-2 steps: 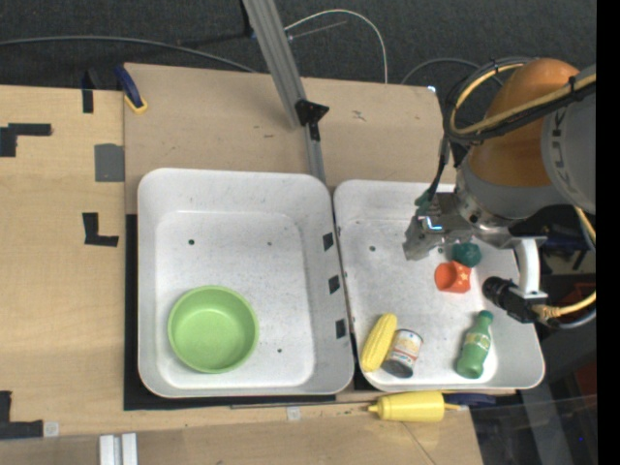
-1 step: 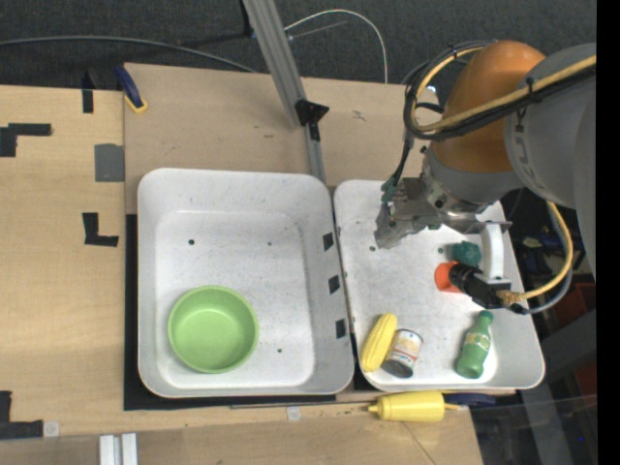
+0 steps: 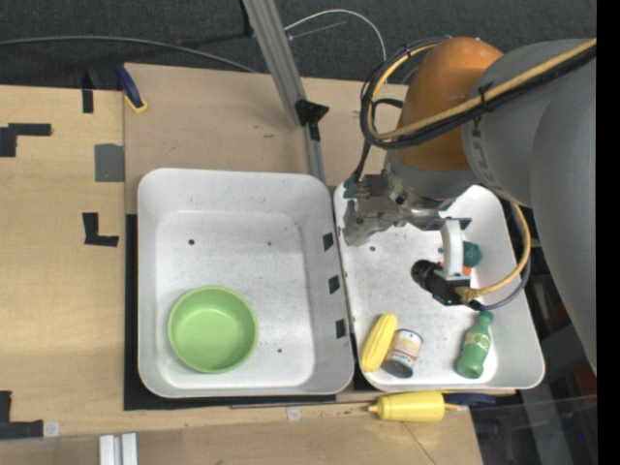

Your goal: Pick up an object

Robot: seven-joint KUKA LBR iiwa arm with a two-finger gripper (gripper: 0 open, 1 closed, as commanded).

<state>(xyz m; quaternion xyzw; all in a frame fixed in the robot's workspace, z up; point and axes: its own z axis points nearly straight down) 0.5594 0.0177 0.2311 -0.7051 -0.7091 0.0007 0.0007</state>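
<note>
My gripper [image 3: 361,221] hangs low over the back left corner of the right bin [image 3: 513,361], close to the wall shared with the left bin. Nothing shows under it but bare bin floor. At the front of the right bin lie a yellow corn cob [image 3: 378,343], a small can [image 3: 404,352] touching it, and a green bottle [image 3: 475,348] further right. A green bowl [image 3: 212,328] sits upright in the front left of the left bin [image 3: 232,187].
A yellow bottle [image 3: 412,407] lies on the bench just outside the right bin's front edge. A small teal thing [image 3: 471,254] shows beside the wrist, partly hidden. A grey pole [image 3: 281,56] slants up behind the bins.
</note>
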